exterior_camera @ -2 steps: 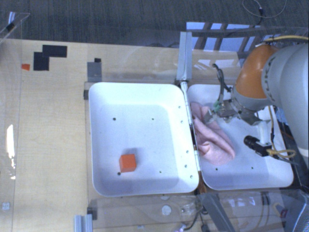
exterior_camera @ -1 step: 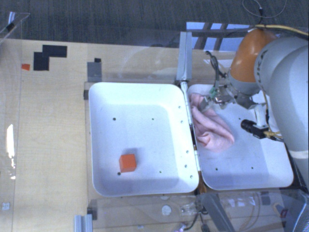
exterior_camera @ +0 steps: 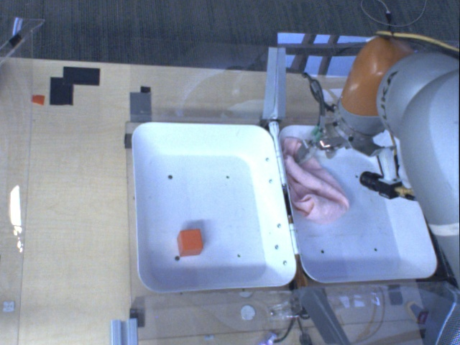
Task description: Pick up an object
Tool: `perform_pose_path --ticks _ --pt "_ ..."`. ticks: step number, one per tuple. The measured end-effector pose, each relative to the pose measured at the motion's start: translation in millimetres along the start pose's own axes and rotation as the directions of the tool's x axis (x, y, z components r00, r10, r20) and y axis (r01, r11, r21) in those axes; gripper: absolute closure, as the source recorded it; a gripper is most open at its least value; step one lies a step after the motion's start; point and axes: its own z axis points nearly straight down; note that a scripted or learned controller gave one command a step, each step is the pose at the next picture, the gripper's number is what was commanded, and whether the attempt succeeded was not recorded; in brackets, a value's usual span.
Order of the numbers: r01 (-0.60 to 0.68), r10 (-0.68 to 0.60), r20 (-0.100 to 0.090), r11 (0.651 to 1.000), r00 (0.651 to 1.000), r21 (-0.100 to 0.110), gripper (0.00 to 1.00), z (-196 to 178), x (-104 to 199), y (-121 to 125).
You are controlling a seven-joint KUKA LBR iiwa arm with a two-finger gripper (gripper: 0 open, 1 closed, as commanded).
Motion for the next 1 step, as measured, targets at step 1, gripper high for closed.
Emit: perform_pose_path --ticks 1 --pt "0.162 -0.162 0.006 0.987 0.987 -0.013 0.00 -1.9 9.0 -103.5"
